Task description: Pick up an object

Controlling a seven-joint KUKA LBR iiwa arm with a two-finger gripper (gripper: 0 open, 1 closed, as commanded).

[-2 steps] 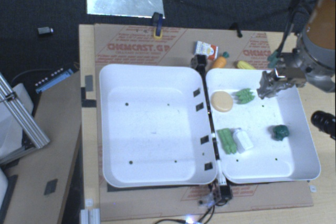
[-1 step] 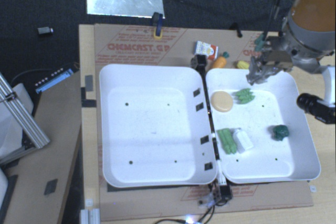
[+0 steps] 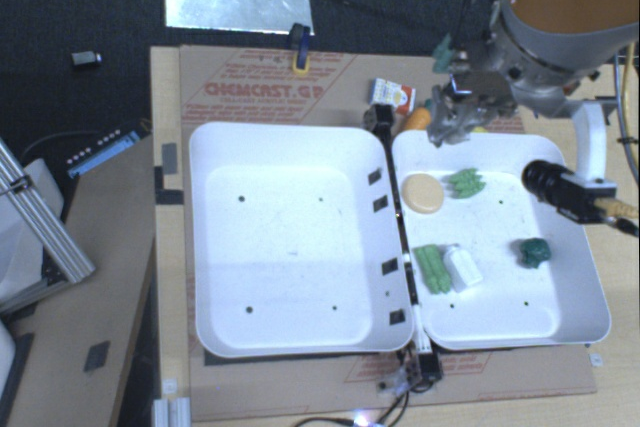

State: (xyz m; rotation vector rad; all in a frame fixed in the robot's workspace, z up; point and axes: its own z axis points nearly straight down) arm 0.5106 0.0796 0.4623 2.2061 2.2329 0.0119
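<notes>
My gripper: my gripper [image 3: 452, 123] hangs over the far edge of the right bin [image 3: 575, 315], close to the far left corner of that bin.
My fingers: they are dark and mixed up with the stuff behind them, so I cannot tell how wide they are, and I see nothing between them.
What I can pick: a round tan disc [image 3: 423, 193], a light green leafy toy [image 3: 466, 182], a long green ridged piece [image 3: 433, 268], a small white block [image 3: 462, 269] and a dark green lump [image 3: 534, 252]. All of them lie in the right bin.
Closest things: the round tan disc and the light green leafy toy. They sit side by side, the disc on the left.
Which way they lie: both are on the near side of my gripper, a short way toward the front of the bin. The disc is a bit left of my gripper and the leafy toy a bit right.
Things further off: the long green ridged piece and the small white block touch each other, nearer the front of the bin. The green piece runs from far to near. The dark green lump is well off to the right.
Left bin [image 3: 215, 215]: I see no toys in it.
My guess for the move: I think I need to come toward the near side and go down, and the disc or the leafy toy is the shortest trip.
</notes>
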